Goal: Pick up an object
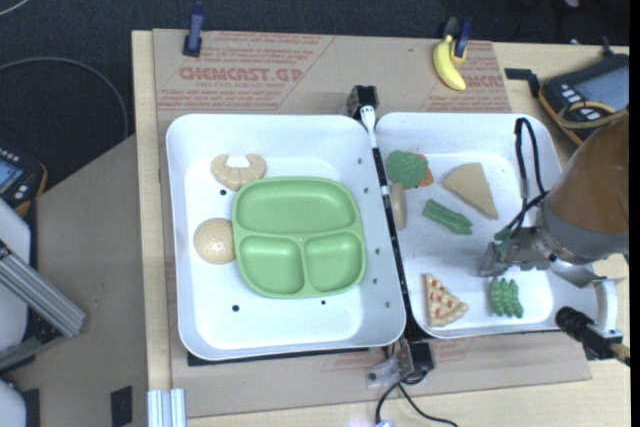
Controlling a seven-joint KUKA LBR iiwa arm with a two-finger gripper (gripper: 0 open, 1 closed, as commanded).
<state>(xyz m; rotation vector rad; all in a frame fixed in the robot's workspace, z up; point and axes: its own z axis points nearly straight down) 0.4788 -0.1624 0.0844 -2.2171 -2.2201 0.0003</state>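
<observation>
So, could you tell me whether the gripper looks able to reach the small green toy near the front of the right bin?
Probably yes: the gripper hangs just above the green toy, and nothing lies between them.

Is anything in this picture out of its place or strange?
Yes: a toy banana lies outside both bins, on the board above the right bin, beside a blue clamp. The other food pieces sit inside the bins.
</observation>
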